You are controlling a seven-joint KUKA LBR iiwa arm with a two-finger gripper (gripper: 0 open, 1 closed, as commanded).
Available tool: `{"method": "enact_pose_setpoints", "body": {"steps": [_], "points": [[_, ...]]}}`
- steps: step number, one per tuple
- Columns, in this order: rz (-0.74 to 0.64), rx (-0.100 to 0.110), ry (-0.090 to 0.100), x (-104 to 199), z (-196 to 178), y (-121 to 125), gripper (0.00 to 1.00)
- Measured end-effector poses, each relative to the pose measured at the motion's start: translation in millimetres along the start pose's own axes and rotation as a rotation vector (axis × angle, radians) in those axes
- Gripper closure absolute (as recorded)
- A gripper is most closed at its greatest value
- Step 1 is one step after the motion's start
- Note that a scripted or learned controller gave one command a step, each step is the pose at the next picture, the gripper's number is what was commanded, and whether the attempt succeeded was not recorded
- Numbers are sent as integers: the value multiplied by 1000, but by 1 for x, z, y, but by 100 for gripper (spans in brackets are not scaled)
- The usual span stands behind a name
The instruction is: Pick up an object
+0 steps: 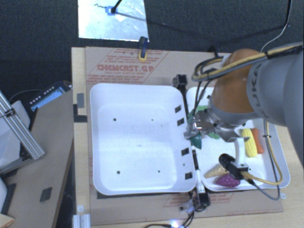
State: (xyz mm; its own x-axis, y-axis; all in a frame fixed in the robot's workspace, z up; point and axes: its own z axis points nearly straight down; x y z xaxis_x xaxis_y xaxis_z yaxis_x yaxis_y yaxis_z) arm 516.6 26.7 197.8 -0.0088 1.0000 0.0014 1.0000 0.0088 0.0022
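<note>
My gripper [195, 129] is low over the left side of the right bin [280, 167], close to the wall between the two bins. A dark green object [196, 141] lies right under and beside it, with more green [203, 109] showing behind the wrist; whether the gripper touches it is hidden. A yellow corn cob [249, 142] and an orange carrot [258, 137] lie to the right. A tan cone [214, 171] and purple grapes [229, 180] sit at the bin's front.
The left bin [102, 175] stands beside the right one, on a cardboard sheet [126, 65]. The grey arm [275, 87] covers the back of the right bin. Black clips [180, 122] line the wall between the bins.
</note>
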Motion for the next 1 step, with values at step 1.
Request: {"method": "enact_pose_setpoints", "body": {"steps": [1], "points": [[0,-5,1,41,-62,0,100]]}}
